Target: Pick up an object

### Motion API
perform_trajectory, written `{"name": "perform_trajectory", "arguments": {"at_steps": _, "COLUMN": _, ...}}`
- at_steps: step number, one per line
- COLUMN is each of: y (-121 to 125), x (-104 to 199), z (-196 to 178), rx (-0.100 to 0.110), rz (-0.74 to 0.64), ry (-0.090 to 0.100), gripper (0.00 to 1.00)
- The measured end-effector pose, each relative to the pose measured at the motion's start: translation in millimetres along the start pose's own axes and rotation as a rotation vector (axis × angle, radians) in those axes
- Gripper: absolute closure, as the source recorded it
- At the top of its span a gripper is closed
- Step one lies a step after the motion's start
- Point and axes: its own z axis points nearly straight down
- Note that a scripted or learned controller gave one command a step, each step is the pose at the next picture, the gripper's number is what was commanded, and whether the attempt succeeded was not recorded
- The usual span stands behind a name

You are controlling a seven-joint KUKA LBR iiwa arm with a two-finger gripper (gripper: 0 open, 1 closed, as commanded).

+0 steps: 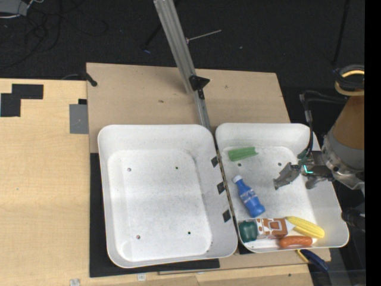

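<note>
The blue bottle (249,196) lies mid right bin (262,137), left of the gripper (288,176) — whose finger state I cannot tell — and, being round, it may roll away from a slanted approach.

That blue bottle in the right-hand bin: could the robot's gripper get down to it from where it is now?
Probably yes. The blue bottle lies flat on the floor of the right bin with bare space all around it. The gripper hangs to its right over the same bin, and nothing lies between them.
</note>
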Motion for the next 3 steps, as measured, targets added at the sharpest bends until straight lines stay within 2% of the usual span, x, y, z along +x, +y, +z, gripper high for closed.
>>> {"name": "perform_trajectory", "arguments": {"at_steps": 1, "y": -2.0, "x": 1.7, "z": 64.5, "rx": 0.007, "rz": -0.002, "ry": 0.002, "gripper": 0.0}}
{"name": "perform_trajectory", "arguments": {"at_steps": 2, "y": 0.3, "x": 0.8, "z": 122.4, "rx": -0.01, "rz": -0.001, "ry": 0.0, "gripper": 0.0}}
{"name": "perform_trajectory", "arguments": {"at_steps": 3, "y": 5.3, "x": -3.9, "z": 122.5, "rx": -0.025, "rz": 0.004, "ry": -0.01, "gripper": 0.0}}
